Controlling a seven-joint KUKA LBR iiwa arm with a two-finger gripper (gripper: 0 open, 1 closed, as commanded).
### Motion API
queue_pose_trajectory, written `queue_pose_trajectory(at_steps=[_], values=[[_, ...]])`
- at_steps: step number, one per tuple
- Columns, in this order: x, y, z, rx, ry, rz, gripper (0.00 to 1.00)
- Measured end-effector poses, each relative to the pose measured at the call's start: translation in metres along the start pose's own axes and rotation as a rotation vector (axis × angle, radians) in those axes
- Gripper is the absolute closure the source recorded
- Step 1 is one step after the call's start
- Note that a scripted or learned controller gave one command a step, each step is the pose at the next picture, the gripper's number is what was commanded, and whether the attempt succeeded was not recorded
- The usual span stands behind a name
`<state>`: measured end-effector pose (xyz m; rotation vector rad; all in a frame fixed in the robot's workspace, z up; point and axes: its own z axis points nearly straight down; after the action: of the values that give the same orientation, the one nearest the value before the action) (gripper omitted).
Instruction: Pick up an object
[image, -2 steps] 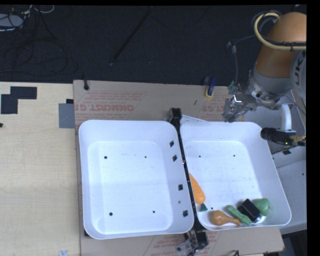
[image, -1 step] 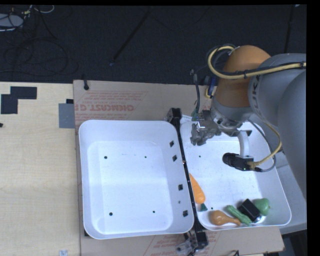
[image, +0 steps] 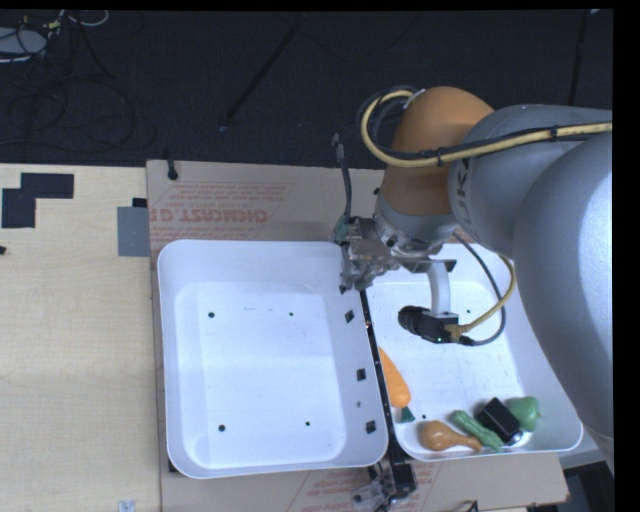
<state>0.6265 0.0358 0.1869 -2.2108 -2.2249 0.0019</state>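
- Two shallow white bins side by side on the desk: the left bin (image: 190, 280) and the right bin (image: 560, 425).
- One orange carrot-shaped piece (image: 394, 378) in the right bin, lying along its left wall.
- One tan, pear-shaped piece (image: 441, 435) near the right bin's front edge.
- One long green piece (image: 472, 427) just beside the tan one.
- One black block (image: 497, 418) lying against the long green piece.
- One rounded green piece (image: 523, 409) just right of the black block.
- One sheet of printed cardboard (image: 240, 200) under both bins.
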Motion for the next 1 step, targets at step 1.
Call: queue_pose_trajectory(at_steps=[1], values=[[0.036, 0.0157, -0.0931, -0.013, -0.001, 0.001, 1.0]])
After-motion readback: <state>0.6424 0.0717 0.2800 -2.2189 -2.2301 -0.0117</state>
